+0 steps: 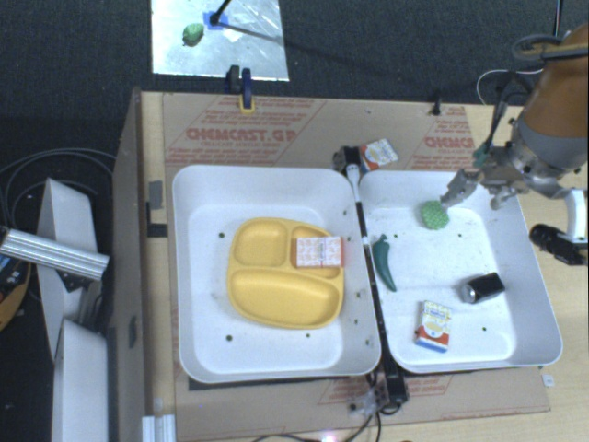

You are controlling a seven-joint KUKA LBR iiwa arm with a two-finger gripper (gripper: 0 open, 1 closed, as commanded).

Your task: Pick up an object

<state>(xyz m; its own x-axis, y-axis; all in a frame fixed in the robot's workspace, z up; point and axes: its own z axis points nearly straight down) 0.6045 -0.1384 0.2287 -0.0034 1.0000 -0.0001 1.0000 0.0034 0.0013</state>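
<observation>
Tool (457, 191) beside green ball (434, 215) in right bin (534, 274), grip state unclear. Risk: off-centre descent nudges ball, it rolls, grasp misses.

grey arm (552, 136) with an orange band above the wrist, dark cables looping beside it, metal gripper (460, 190)

Right bin (529, 274) has 4 things for me: fuzzy green ball (434, 215) near the back, just beside my gripper (457, 191); dark green pepper (382, 261) by the left wall; black can (482, 287) on its side; small carton (433, 326) at front.
</observation>
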